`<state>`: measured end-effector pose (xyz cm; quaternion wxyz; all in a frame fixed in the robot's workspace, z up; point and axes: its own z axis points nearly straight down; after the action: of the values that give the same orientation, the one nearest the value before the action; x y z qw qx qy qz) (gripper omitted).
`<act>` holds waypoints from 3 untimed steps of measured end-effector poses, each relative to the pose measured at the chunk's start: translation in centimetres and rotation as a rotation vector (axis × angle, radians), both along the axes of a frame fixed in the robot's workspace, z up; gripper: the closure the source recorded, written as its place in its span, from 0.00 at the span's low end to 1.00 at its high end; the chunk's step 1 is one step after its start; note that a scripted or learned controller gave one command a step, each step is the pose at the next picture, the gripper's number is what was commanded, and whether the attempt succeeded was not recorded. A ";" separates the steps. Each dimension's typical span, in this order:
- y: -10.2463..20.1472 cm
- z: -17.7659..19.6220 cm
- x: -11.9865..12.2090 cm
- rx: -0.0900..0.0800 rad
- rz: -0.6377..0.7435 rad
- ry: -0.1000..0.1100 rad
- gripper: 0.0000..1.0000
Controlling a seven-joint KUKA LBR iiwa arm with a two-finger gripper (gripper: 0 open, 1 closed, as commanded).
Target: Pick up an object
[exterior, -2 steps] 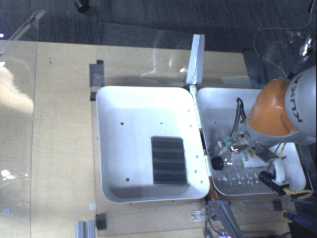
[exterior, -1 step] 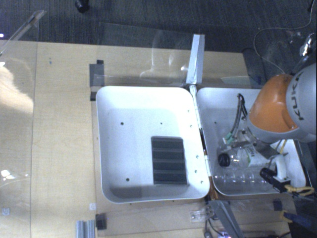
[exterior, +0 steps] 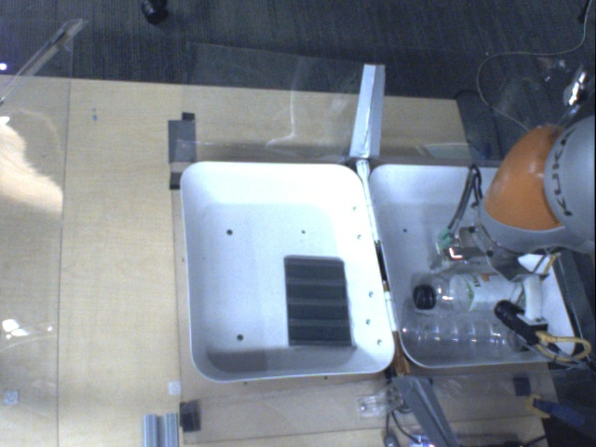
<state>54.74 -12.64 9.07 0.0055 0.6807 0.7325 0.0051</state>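
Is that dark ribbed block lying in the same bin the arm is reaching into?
No, the dark ribbed block lies in the left bin; the arm reaches over the right bin.

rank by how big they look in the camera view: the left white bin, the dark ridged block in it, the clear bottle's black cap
1. left white bin, largest by far
2. dark ridged block, lying inside that bin
3. black cap of the clear bottle, in the right bin, smallest

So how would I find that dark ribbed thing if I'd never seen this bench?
Start with the two white bins side by side and take the left bin, the one away from the arm. In its lower middle lies a dark ribbed rectangular block, flat on the floor. It is matte and dark grey, whereas the clear plastic bottle in the right bin is see-through.
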 end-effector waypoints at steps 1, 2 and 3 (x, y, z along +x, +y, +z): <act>-1.4 6.7 2.3 -0.002 0.124 0.008 1.00; -1.4 6.7 2.3 -0.002 0.124 0.009 0.00; -2.9 13.4 7.7 -0.004 0.221 0.007 0.00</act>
<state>62.49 -15.56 22.44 0.0036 0.5958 0.8031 0.0020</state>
